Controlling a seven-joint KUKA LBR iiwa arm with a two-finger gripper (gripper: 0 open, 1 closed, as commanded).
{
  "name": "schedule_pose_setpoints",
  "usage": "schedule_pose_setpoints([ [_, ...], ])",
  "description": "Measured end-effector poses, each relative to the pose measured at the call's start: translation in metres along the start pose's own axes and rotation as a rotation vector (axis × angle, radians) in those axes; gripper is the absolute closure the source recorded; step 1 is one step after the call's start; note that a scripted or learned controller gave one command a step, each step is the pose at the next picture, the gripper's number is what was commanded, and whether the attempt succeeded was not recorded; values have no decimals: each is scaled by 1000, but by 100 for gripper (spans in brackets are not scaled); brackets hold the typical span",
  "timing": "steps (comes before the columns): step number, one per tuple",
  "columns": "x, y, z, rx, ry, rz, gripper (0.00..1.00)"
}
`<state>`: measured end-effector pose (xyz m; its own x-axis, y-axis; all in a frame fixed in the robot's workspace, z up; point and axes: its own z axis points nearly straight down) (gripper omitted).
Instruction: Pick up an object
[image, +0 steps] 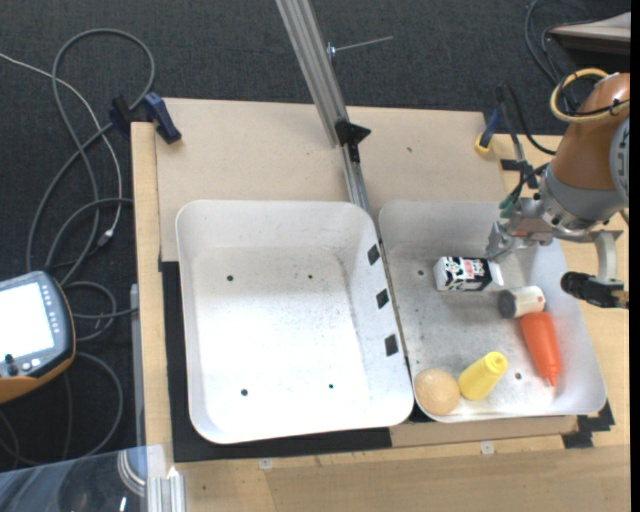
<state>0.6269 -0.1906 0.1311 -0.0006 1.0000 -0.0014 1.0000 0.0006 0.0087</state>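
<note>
The grey arm with its orange band enters from the upper right of the frame, and its two-finger gripper (497, 243) hangs just above the right end of a small black-and-white patterned carton (464, 273), which lies on its side in the upper middle of the right white bin (400, 300). Whether the jaws are spread or closed cannot be told, and nothing is visibly held. To grip well, the fingers should probably straddle the carton's short width and descend squarely, keeping clear of the orange carrot-shaped toy (540, 340) just below. A yellow plastic bottle (482, 376) and a tan ball (436, 390) lie near the bin's lower edge.
</note>
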Motion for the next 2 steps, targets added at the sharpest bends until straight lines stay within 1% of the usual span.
schedule_pose_setpoints([
  [1, -6, 8, -62, 0, -2, -1, 100],
  [2, -7, 12, -107, 1, -1, -1, 100],
])
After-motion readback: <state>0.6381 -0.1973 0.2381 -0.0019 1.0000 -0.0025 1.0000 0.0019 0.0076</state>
